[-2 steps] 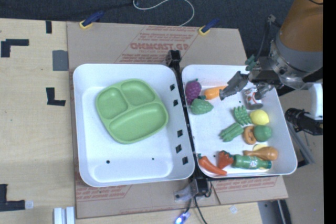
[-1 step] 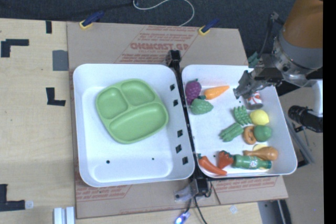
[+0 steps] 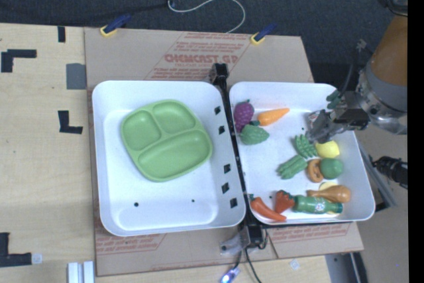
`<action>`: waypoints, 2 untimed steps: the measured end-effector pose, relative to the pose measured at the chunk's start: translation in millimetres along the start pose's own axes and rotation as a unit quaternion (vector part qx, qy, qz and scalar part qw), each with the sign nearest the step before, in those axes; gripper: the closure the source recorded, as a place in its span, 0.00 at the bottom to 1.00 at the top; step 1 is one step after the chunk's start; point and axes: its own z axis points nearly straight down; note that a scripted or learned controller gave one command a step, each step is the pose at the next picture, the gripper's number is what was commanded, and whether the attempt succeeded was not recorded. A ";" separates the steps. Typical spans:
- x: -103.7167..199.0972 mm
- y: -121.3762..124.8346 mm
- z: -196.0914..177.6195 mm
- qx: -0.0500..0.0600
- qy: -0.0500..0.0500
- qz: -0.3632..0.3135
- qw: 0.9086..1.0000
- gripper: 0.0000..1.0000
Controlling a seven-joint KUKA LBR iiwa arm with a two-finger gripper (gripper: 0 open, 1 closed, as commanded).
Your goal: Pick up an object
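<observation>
The right bin (image 3: 278, 91) holds several toy foods: purple grapes (image 3: 243, 111), an orange carrot (image 3: 272, 116), a green broccoli piece (image 3: 253, 134), green beans (image 3: 295, 159), a yellow lemon (image 3: 328, 149), a green round fruit (image 3: 332, 168), a red pepper (image 3: 283, 201) and a green bottle-like toy (image 3: 318, 206). My gripper (image 3: 322, 126) hangs over the right bin's right side, just above the lemon and the top of the green beans. Its dark fingers point down and left, and their gap is not readable.
The left bin (image 3: 109, 142) carries a green divided plate (image 3: 167, 139). Both bins rest on a cardboard sheet (image 3: 199, 53) on the wooden bench. A black hinge strip (image 3: 228, 142) runs between the bins. A white cable (image 3: 199, 6) lies beyond them.
</observation>
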 end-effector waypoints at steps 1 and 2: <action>70.6 1.4 -11.8 -0.002 0.001 -0.005 1.000 1.00; 147.3 0.9 -102.9 -0.005 0.001 -0.006 1.000 1.00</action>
